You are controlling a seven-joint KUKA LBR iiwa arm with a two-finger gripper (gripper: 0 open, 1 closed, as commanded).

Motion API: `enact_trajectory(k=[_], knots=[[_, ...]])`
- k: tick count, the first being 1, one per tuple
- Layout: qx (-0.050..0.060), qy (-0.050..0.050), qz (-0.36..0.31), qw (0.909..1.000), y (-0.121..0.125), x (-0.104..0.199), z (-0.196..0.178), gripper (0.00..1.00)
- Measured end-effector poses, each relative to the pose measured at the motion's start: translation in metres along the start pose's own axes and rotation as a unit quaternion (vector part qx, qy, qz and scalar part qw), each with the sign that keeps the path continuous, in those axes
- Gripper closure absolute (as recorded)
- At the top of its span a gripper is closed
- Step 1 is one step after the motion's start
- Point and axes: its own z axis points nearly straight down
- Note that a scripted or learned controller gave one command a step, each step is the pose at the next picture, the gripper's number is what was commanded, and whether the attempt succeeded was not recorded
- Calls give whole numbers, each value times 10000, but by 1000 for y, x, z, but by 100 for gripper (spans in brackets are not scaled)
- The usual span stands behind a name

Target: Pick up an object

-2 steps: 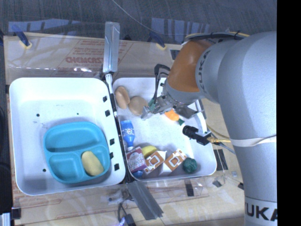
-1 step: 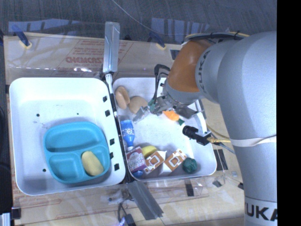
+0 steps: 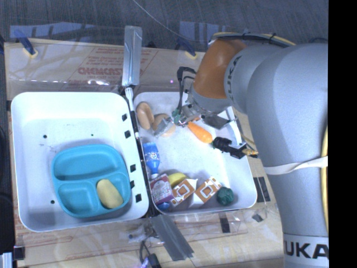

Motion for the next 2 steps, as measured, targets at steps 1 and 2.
enact_trajectory(k=[1,2], knots=[[3,-3,-17,10000,0,-1,-12,100],[8,0,-17,10000,0,0,-11,0]])
